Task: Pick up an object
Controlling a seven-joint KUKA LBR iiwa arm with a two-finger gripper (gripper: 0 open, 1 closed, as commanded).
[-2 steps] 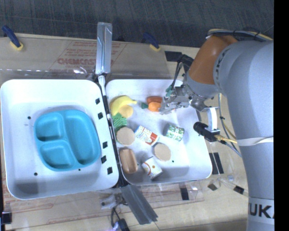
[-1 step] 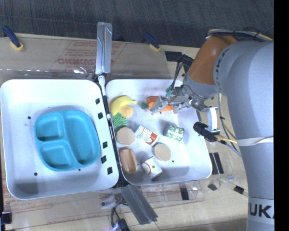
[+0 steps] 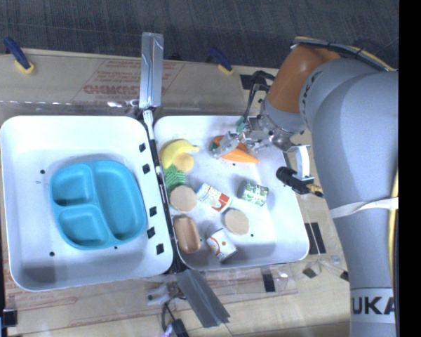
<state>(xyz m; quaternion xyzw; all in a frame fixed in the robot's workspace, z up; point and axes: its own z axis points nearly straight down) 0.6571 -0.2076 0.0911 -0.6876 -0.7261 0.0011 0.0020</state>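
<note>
Seen from the camera above, the arm (image 3: 351, 153) covered the right bin's (image 3: 284, 248) far right corner and ran off the frame at the bottom. The gripper (image 3: 242, 137) sat low in that bin's upper part, a tangle of metal parts hard to separate from what lay beneath; whether the fingers stood wide or narrow, I could not tell. An orange carrot (image 3: 240, 156) lay right at the gripper, partly under it, its tip pointing away from the divider (image 3: 154, 181) between the bins. Whether it was touched or merely beside the gripper could not be made out.

Taking the carrot as the mark: a banana (image 3: 177, 153) lay to its left against the divider, with a green leafy piece (image 3: 172, 179) just below the banana. Below the carrot lay a green can (image 3: 254, 194) on its side, and left of that a red-and-white packet (image 3: 213, 196). A round tan disc (image 3: 183, 199) sat beside the packet, a second disc (image 3: 236, 222) lower down. Nearest the front wall lay a brown roll (image 3: 186, 234) and a small tipped can (image 3: 222, 244); its label was too small to read.

The left bin (image 3: 21, 188) held a blue divided tray (image 3: 97, 203), well apart from the carrot.
</note>
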